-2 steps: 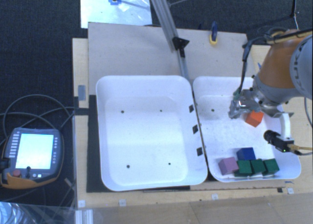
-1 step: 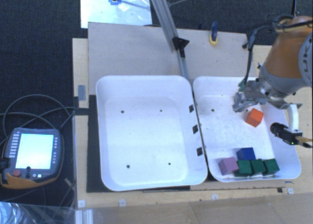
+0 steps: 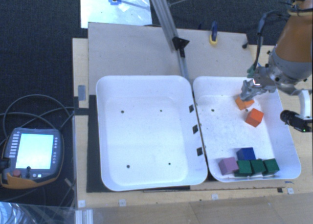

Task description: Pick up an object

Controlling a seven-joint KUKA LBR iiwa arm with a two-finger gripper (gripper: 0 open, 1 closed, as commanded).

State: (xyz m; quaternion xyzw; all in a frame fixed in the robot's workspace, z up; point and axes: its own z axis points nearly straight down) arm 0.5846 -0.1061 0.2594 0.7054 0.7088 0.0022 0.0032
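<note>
White bins fill most of the bench: left bin (image 3: 146, 130) w/ only small dark dots on its floor, right bin (image 3: 220, 120) touching it along the middle seam. My arm (image 3: 296, 42), grey w/ orange band, comes in from approx 2 o'clock. My pincer (image 3: 250, 90) sits low over the right bin's far part, right at an orange block (image 3: 243, 103) just below it; can't tell whether it's apart or together, or gripping anything. Second orange block (image 3: 254, 117) lies just beside, toward 5 o'clock. At the bin's 5 o'clock corner, bunched: purple block (image 3: 228, 165), blue block (image 3: 246, 153), green blocks (image 3: 257, 167).
</note>
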